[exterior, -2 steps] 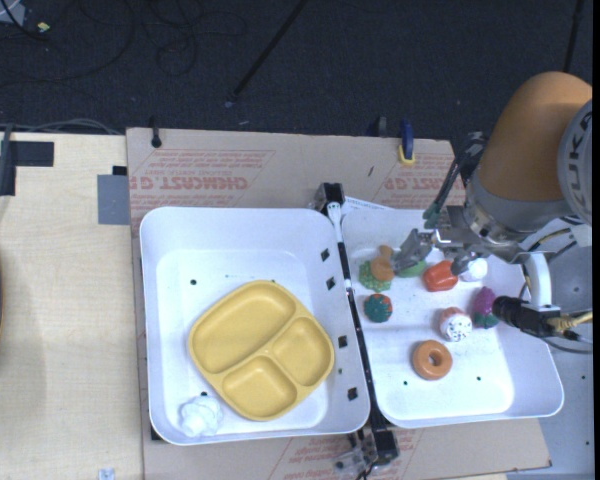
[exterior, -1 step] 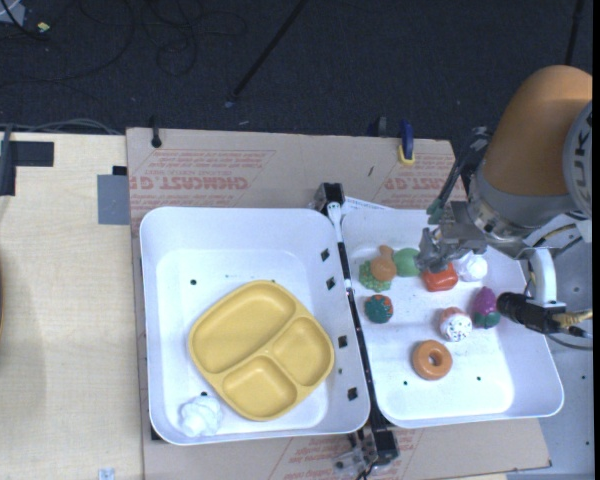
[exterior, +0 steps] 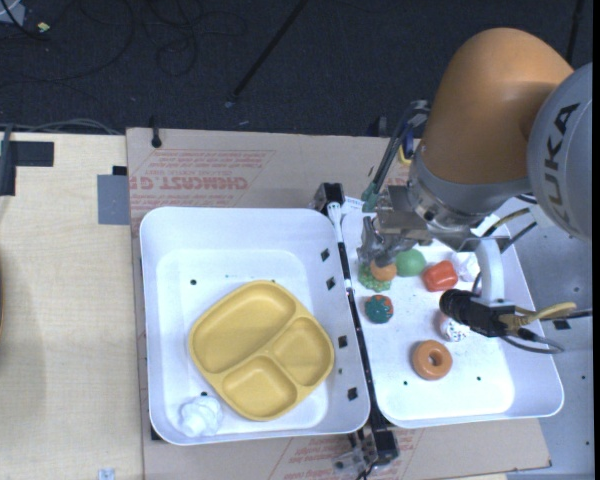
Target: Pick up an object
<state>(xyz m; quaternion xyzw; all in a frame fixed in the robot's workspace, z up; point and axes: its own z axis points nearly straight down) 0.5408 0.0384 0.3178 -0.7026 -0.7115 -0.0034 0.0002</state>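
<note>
The pincer (exterior: 382,258) is hanging over the far left corner of the right bin (exterior: 540,393), close to the divider between the two bins, with the arm's orange band (exterior: 500,98) looming above it. Whether it is released or clenched cannot be told from this slant, since the wrist is blocking the tips.

Directly beneath it a small orange object (exterior: 382,271) is lying on the bin floor, touching or nearly touching the pincer's lower end. That is the relation the coming move is turning on: the likely target is sitting straight below, so the approach looks like a plain descent with little sideways travel. The object seems roundish, with no clear long axis.

Neighbours are crowding it. A green ball-like piece (exterior: 411,262) is sitting just beside it on the right, a teal and red ball (exterior: 379,309) is lying near it toward the camera, and a red block (exterior: 440,276) is resting a little farther right. A toy doughnut (exterior: 432,359) is lying well apart, nearer the front.

The left bin (exterior: 165,238) is holding a yellow divided plate (exterior: 260,348) and a crumpled white piece (exterior: 200,416), both well away from the pincer.
</note>
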